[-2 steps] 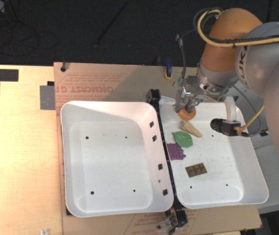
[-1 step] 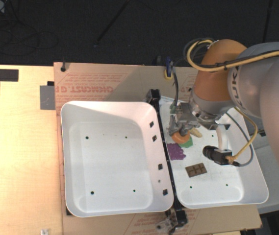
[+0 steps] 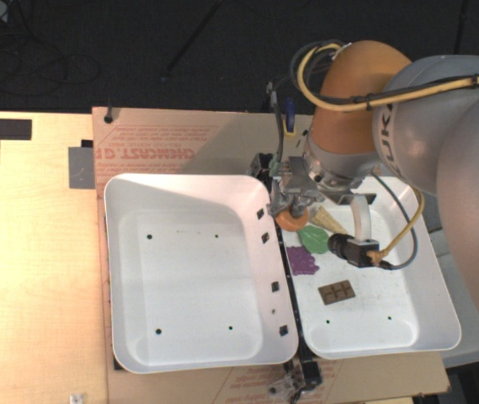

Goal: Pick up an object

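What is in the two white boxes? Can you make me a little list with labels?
left bin: bare white floor with small dark dots
right bin: holds the toys
orange piece: by the bin's left wall, right under the gripper
green piece: just below the orange one
purple piece: below the green one
brown chocolate bar: lying flat, apart from the others
gripper: low over the orange piece
grip: cannot tell

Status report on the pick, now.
Gripper low over right bin's near-left corner, above orange piece. Nothing seen held. Green piece, purple cluster, brown bar lying close beside it.
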`<state>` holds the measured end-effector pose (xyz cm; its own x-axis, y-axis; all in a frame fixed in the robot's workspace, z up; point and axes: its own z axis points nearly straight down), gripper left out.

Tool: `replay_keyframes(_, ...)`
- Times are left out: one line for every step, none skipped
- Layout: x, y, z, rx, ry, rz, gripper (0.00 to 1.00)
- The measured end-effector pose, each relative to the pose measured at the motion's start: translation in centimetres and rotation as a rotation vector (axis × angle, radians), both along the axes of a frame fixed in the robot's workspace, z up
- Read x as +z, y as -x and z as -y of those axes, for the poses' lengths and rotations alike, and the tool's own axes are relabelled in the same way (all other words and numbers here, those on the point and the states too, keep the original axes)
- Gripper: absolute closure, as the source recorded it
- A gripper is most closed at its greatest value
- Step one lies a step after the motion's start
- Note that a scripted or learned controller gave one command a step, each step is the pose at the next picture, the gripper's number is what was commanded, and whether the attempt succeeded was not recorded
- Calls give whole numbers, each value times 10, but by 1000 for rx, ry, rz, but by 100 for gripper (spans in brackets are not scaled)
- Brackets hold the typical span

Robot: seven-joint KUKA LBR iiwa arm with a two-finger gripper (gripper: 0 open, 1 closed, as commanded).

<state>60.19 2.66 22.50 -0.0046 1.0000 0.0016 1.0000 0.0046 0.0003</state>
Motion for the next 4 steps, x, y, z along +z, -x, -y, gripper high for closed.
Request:
replay_keyframes(-10, -21, -64, 1, 0, -3, 100)
replay_keyframes(105, -44, -33, -6, 2, 11, 100)
replay_keyframes(89, -31, -94, 1, 1, -5, 100)
replay_keyframes(73, 40, -59, -7, 3, -10, 100)
